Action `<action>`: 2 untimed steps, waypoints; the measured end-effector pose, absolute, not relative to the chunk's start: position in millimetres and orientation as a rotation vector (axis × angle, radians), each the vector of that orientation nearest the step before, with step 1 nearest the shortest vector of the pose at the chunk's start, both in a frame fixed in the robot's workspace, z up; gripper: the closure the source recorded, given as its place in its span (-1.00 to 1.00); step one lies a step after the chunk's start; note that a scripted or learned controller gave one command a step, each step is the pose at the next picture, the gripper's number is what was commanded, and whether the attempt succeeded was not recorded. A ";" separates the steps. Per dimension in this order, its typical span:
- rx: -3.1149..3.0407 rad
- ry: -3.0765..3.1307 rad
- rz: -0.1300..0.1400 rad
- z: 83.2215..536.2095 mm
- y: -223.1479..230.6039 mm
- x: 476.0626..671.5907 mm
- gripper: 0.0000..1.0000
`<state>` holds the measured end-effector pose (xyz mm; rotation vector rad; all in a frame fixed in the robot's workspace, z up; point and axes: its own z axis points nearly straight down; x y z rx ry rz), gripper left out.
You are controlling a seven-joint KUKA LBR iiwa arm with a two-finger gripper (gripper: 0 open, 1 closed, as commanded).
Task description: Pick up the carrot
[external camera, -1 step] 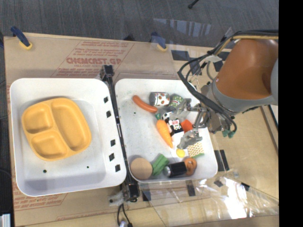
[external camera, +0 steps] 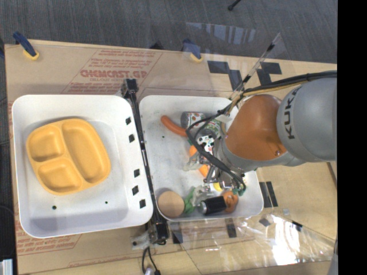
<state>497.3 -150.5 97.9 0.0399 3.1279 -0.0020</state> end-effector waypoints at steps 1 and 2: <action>0.021 3.125 -0.003 108.3 -147.9 499.3 1.00; -0.520 3.095 0.001 92.0 -134.5 517.6 1.00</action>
